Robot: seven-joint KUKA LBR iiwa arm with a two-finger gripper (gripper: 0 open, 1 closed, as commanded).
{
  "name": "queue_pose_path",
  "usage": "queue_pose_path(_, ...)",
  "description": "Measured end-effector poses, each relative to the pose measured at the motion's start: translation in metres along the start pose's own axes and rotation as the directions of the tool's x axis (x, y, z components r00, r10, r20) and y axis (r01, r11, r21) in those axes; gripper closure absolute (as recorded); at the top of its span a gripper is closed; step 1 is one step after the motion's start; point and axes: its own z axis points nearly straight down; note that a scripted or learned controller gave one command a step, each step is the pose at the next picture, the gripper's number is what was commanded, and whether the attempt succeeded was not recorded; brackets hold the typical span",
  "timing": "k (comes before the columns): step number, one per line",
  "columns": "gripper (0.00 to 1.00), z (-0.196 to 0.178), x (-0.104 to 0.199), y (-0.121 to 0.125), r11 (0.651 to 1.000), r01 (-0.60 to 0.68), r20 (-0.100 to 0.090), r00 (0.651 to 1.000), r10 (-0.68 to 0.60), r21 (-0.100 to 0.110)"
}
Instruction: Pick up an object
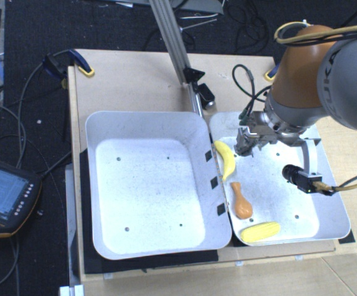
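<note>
In the right bin (326, 211) lie three things. A yellow banana (225, 159) rests against the bin's left wall. Below it lies an orange drumstick-shaped toy (240, 201), and a yellow corn-like piece (260, 230) sits near the front wall. My gripper (245, 147) hangs low over the bin's upper left part, just right of the banana's top end. Nothing shows between it and the bin floor.
The left bin (147, 184) stands beside the right one. A slanted metal pole (172, 36) with a black clamp (201, 91) rises behind the bins. A black cable plug (301, 179) dangles over the right bin. A handheld pendant (2, 196) lies at far left.
</note>
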Motion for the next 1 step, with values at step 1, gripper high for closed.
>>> queue_pose_path(1,1.00,-0.0144,0.0515,-0.0026,1.000,0.001,0.000,1.000,-0.001,-0.001)
